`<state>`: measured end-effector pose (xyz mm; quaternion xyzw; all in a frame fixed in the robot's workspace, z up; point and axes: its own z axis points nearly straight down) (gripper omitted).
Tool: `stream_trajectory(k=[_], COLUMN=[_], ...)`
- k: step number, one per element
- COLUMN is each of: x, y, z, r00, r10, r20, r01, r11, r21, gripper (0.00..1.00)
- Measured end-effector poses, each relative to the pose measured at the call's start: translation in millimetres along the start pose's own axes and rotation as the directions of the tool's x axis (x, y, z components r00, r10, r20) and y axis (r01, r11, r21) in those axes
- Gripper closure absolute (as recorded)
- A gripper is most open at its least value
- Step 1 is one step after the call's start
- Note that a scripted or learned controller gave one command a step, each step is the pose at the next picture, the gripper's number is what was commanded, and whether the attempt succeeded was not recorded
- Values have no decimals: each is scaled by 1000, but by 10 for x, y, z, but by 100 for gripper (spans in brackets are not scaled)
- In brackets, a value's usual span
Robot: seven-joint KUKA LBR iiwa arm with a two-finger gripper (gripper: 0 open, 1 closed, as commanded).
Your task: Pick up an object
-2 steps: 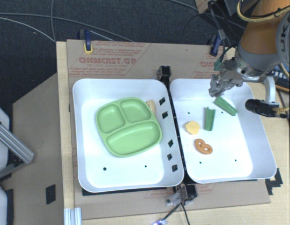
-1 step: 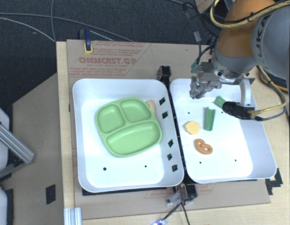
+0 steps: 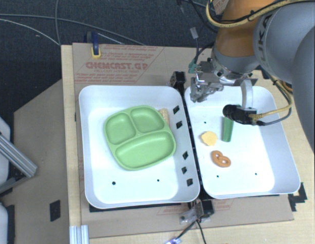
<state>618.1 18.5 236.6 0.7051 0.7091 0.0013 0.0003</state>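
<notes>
gripper [image 3: 200,91] up near top of right bin [image 3: 279,177], can't tell if jaws apart. nothing picked yet. pretzel [image 3: 221,159], green block [image 3: 227,129] waiting.

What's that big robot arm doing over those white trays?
The robot arm is reaching in over the right bin, trying to pick something up. Its end effector hangs near that bin's top left corner with nothing in it. Lying in the bin are a green stick, a yellow piece and an orange pretzel shape. The left bin holds a green divided plate.
</notes>
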Motion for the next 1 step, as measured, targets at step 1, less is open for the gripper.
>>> stream_trajectory(k=[1], x=[534], y=[109], z=[135], r00=[1000], r10=[0], r20=[0], r01=[0], r11=[1000], r21=[2], gripper=[100])
